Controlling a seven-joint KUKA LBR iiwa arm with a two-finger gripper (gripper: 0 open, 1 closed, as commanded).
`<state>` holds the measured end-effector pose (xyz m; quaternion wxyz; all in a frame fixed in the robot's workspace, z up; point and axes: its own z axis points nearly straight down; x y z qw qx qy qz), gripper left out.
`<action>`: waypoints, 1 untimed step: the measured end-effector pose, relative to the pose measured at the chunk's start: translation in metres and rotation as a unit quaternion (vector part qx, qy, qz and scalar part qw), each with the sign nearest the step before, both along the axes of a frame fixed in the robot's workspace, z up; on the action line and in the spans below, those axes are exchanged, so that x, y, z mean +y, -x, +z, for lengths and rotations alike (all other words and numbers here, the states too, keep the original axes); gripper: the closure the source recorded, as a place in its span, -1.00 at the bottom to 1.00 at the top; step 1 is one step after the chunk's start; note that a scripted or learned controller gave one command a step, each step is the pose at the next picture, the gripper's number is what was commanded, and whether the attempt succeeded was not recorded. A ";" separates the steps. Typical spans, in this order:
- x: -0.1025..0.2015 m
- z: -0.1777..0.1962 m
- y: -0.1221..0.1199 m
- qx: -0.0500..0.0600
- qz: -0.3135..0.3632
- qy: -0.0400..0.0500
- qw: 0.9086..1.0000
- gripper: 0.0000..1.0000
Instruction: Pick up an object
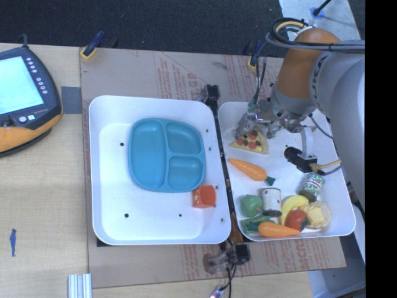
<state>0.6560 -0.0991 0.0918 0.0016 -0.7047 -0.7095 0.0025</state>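
The arm hides the right bin's [345, 223] far corner; the gripper [253, 124] hangs low over the pizza slice [250, 142], its grip impossible to tell.

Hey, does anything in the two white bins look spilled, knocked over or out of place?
Nothing looks spilled or damaged. The blue divided plate sits slightly askew in the left white bin, with a small red-orange block at its corner. The toy food is crowded into the right white bin's near corner.
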 end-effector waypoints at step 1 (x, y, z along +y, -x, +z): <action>-0.001 0.011 0.000 0.001 0.001 0.001 1.000 1.00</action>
